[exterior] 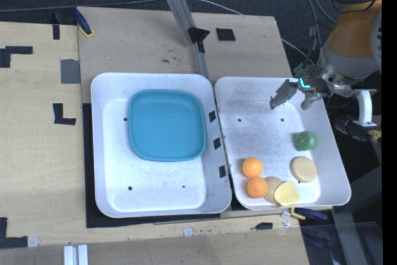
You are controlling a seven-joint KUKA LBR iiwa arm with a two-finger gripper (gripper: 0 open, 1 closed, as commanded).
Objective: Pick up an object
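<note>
Plywood bench top point(37, 152) carries two shallow white bins side by side, with dark carpet beyond its far edge. Nearest, in the near-right corner of the right bin point(260, 127), lies a cluster of small objects: a pale yellow piece point(286, 193) touching a tan one point(272, 186), an orange ball point(257, 187) just left of them, and a second orange ball point(252, 167) just beyond it. A cream round piece point(303, 169) sits near the right wall, and a small green object point(304, 141) lies a little farther back, apart from the rest. The left bin point(111, 152) holds a blue square plate point(167, 125) toward its middle. Farther still, the gripper point(293, 95) hangs over the far right part of the right bin, its two fingers spread apart with nothing between them; one dark finger point(281, 95) points left and down.

My reading is that the task stands at the approach: no object has been lifted yet. The green object is the closest candidate and stands alone, so it looks the easiest pick. The next move would call for shifting nearer along the right wall, centring over it, descending with the fingers straddling it, then closing. Crowding against the bin wall is the likely hazard.
</note>
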